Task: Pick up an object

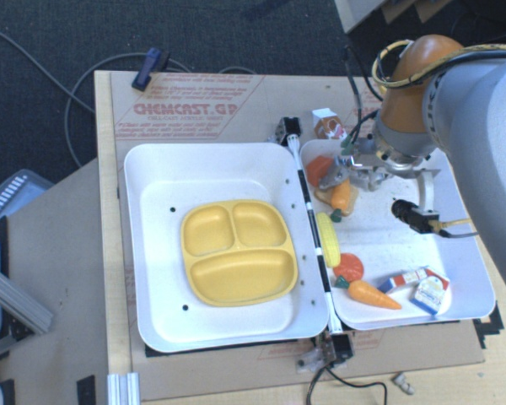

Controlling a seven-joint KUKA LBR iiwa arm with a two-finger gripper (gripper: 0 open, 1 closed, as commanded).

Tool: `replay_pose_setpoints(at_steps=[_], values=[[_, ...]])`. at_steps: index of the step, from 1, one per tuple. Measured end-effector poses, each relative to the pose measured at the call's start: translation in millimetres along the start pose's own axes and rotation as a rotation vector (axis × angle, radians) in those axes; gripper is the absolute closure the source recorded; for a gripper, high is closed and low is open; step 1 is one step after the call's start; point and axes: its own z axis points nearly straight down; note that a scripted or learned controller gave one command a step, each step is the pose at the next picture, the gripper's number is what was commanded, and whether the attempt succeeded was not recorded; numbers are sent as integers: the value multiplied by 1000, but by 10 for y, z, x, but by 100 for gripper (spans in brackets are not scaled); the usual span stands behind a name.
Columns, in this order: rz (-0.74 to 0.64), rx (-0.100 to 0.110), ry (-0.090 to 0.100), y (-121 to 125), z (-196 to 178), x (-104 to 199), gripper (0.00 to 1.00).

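Note:
My gripper hangs low over the far left corner of the right bin, under the orange-banded wrist. Just left of it lies a red-orange piece, and an orange toy pepper sits right below it, touching or nearly touching. Nearer the front are a yellow corn cob, a red tomato, a carrot, a small blue-and-red box and a white carton. I cannot make out anything held.
The left bin holds a yellow divided plate. A small carton lies on the cardboard behind the right bin, and a blue clip at the board's far left edge. A black cable plug hangs over the right bin.

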Motion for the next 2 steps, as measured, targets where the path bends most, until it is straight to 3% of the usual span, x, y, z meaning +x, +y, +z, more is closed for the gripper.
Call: replay_pose_setpoints(at_steps=[1,2], values=[[1,-13,1,24,-110,19,100],[0,-15,2,-531,-1151,434,100]])
